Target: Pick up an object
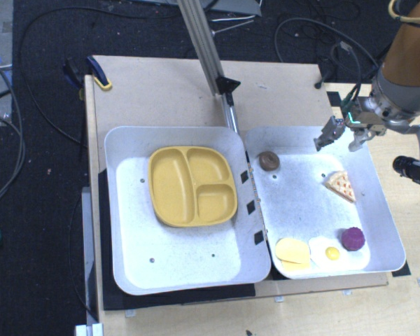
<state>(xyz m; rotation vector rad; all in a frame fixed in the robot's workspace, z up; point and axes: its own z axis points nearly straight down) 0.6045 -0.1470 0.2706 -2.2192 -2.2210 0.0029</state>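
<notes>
My gripper (344,138) hangs open above the far edge of the right bin (294,208), with nothing between its two dark fingers. A pizza slice (340,185) lies just below it in the bin. A brown round object (269,161) sits near the bin's far left corner. Along the near side lie a yellow slice (292,251), a fried egg (328,252) and a purple ball (353,239).
The left bin (133,257) holds a yellow divided plate (193,185). A slanted metal pole (204,40) rises from the bench behind the bins, ending near the seam between them. Cables lie on the dark floor around the bench.
</notes>
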